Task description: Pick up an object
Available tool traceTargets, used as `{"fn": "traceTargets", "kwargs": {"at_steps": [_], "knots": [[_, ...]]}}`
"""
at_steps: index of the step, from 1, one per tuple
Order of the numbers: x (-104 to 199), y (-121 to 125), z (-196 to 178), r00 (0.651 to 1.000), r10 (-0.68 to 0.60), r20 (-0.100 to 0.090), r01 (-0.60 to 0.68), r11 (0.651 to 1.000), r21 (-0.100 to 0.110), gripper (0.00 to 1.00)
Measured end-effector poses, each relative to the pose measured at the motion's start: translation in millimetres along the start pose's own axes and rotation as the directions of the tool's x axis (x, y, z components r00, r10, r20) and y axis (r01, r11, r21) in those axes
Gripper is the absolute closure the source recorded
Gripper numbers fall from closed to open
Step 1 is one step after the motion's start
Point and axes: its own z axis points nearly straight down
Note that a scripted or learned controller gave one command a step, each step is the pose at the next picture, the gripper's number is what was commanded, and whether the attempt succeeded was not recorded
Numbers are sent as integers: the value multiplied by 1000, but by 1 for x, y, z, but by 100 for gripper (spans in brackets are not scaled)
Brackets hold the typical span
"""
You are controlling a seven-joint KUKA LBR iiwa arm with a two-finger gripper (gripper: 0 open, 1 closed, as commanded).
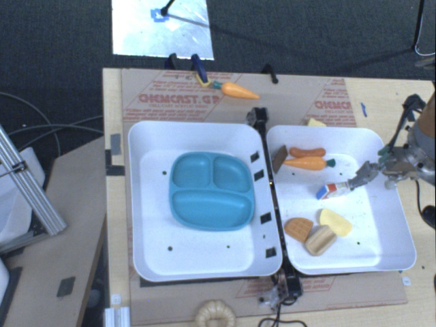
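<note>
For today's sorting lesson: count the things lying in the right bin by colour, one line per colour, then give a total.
Orange: 2, carrot, sausage
Brown or tan: 2, cookie, bread piece
Yellow: 1, slice
Red, white and blue: 1, small tube
Dark brown: 1, wedge
Total: 7

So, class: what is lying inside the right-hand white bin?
Inside the right bin: a sausage, a carrot, a small red-white-blue item by the pincer, a cookie-like piece, a tan block and a yellow slice. Anything beneath them is covered.
</note>
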Motion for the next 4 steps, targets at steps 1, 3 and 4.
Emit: {"fn": "traceTargets", "kwargs": {"at_steps": [1,3,4], "knots": [[1,3,-7,1000,-4,3,4,1000,-12,0],[4,1,116,1000,-2,1,2,1000,-8,0],[5,2,133,1000,-1,2,1,1000,-12,0]]}}
